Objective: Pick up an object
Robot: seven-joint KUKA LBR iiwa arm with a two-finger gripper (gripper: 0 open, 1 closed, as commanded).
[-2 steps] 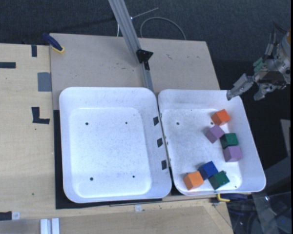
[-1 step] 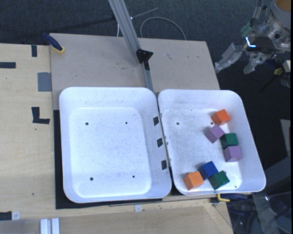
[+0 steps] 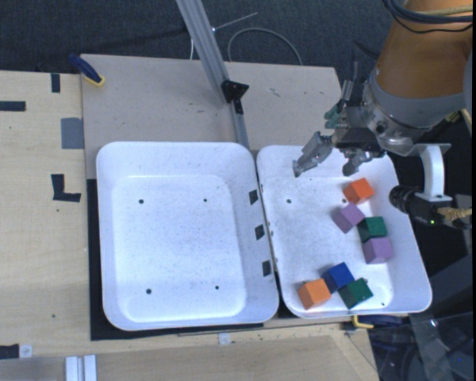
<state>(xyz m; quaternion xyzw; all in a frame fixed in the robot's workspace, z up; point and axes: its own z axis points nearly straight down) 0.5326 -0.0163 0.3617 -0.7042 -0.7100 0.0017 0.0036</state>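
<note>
From the right, the arm [image 3: 424, 46] bends over the right bin [image 3: 293, 236], its end effector [image 3: 331, 163] spread open and holding nothing above that bin's far edge. Nearest it inside the bin lies an orange block [image 3: 358, 190].

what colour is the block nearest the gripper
Orange, seen in the camera view, just below the open gripper.

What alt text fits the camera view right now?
The end effector, fingers open and empty, hangs over the right bin's far end, near an orange block. Seven coloured blocks lie in that bin.
</note>
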